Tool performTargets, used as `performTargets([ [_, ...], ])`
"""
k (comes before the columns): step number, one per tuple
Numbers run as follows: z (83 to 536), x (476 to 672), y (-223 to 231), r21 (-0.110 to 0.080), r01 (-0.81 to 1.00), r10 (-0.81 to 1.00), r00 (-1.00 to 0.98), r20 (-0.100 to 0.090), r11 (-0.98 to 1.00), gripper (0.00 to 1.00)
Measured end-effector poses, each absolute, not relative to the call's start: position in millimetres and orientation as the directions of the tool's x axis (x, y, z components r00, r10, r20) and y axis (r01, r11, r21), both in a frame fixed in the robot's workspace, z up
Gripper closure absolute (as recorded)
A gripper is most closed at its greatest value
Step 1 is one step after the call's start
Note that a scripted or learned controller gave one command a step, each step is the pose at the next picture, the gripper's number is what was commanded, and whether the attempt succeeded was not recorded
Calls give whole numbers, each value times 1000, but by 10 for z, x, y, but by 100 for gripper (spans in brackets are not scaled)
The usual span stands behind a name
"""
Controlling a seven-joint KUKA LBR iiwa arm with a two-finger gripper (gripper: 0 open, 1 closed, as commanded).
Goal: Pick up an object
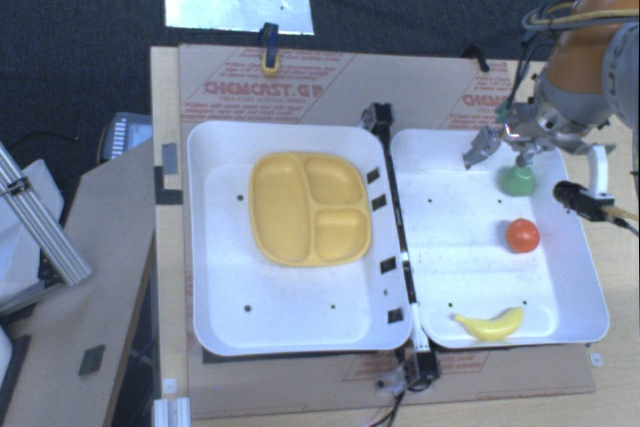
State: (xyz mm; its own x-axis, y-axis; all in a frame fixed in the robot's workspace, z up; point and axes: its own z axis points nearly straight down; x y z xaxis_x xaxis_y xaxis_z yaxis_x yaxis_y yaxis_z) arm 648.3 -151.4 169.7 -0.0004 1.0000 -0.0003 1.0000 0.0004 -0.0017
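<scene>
one camera, fixed above the bench (300, 75), looks down at a slant from the near side. it stands far enough back to take in both white bins: the left bin (215, 315) near the middle, the right bin (580, 315) toward the right edge, where the arm (590, 55) enters. dark floor lies beyond.

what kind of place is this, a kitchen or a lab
Most likely a robotics lab bench, not a kitchen: a robot arm reaches over two white bins holding toy food like a plastic banana, on a cardboard-covered bench.
</scene>
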Motion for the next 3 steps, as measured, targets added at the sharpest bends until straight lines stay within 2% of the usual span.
performTargets([
  [1, 1094, 6450, -1568, -2, 1000, 1000, 0, 0, 0, 0],
  [2, 842, 6459, -1559, 1, 1000, 1000, -1, 1, 1, 0],
  [3, 967, 6473, -1562, 5, 1000, 1000, -2, -1, 2, 100],
])
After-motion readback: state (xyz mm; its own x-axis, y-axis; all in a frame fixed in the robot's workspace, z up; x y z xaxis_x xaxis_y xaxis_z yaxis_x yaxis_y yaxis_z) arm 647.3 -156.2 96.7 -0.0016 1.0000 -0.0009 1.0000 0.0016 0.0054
